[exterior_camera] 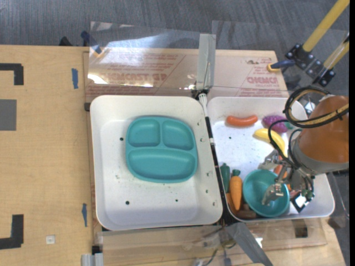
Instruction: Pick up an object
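My gripper hangs low in the right bin, right over the teal bowl near the bin's front. The arm's orange band covers part of the bin behind it. Beside the bowl on its left lies an orange carrot with a dark green piece next to it. Farther back sit an orange sausage, a yellow banana and a purple bunch of grapes. Nothing is visibly held.
The left bin holds a teal divided plate. A clear plastic sheet and cardboard stand behind the bins. A metal divider rises between the two bins at the back. Yellow-handled clamps sit at the upper right.
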You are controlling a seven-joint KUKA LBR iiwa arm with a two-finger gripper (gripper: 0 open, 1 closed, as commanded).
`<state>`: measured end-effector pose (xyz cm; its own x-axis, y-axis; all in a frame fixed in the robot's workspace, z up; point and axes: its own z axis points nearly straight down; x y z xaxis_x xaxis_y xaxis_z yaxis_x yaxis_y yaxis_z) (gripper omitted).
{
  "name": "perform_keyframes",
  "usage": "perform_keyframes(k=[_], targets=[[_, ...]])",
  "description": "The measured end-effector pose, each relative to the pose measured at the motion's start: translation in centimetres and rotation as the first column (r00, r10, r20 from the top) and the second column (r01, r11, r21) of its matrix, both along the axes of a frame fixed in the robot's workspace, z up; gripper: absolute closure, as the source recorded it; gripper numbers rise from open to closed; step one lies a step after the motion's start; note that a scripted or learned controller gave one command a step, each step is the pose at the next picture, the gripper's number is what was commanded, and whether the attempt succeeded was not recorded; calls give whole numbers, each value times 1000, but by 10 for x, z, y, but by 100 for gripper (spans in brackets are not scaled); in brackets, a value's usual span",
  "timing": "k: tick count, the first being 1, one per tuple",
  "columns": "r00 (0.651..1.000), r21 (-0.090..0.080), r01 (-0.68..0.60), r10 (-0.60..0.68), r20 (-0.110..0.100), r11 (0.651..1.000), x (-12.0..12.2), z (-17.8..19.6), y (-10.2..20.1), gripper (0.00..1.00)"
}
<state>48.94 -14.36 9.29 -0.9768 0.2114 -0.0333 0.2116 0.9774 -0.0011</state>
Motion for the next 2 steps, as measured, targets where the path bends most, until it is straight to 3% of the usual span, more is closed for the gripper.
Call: perform_keyframes(k=[1,2], targets=[[999,-11,1,-1,53,1000,15,21,-1,100],[990,2,-143,143,-17,990,-6,167,3,100]])
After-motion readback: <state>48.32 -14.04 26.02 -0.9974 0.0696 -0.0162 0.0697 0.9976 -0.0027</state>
